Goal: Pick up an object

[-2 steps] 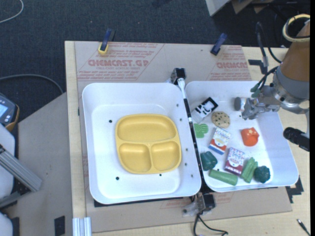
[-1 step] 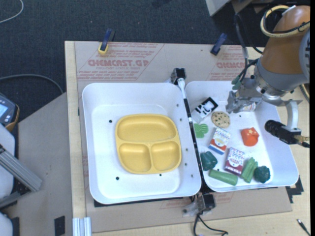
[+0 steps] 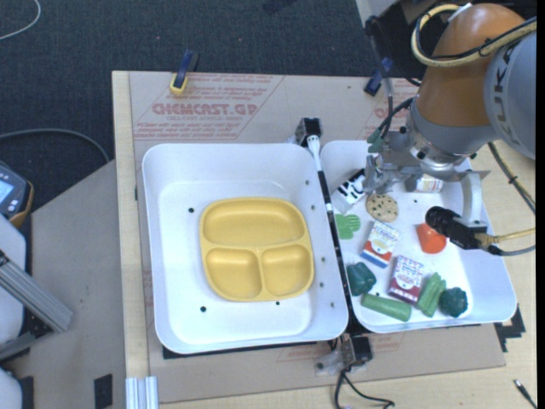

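My gripper [image 3: 375, 174] hangs low over the back left part of the right bin [image 3: 498, 273], under the grey and orange wrist. Just below it lie a round brown cookie [image 3: 382, 205] and a black-and-white toy [image 3: 350, 187]. Also in that bin are a light green piece [image 3: 347, 225], a small white, blue and red carton [image 3: 379, 246], an orange piece [image 3: 432, 240], a red and purple packet [image 3: 407, 278] and several green toy foods along the front. I see nothing held.
The left bin [image 3: 170, 228] holds a yellow divided plate [image 3: 255, 247]. A black clamp [image 3: 307, 130] sits at the back where the bins meet. A black fitting with a cable [image 3: 456, 227] juts from the arm over the right bin.
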`<state>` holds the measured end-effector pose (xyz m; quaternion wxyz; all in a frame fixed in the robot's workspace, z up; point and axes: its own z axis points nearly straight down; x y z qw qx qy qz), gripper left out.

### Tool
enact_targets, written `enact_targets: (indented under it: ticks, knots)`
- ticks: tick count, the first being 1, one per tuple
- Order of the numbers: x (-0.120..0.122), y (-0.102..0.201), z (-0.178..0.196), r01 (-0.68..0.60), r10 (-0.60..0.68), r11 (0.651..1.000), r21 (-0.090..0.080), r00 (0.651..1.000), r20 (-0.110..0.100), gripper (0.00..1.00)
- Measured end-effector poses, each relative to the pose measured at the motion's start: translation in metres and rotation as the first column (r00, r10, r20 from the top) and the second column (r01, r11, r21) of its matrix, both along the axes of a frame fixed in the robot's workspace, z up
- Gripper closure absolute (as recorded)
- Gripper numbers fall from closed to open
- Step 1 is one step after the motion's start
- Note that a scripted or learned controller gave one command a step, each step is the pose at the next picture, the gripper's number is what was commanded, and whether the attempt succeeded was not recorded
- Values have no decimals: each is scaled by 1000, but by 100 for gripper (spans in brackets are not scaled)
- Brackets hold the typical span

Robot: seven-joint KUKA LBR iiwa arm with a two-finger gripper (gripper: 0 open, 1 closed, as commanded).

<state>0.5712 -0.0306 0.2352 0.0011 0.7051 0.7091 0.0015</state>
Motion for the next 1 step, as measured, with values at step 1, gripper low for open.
enact_targets:
  ticks: [1]
  knots:
    - [4,62,-12,-1,1,1000,2,1000,-6,100]
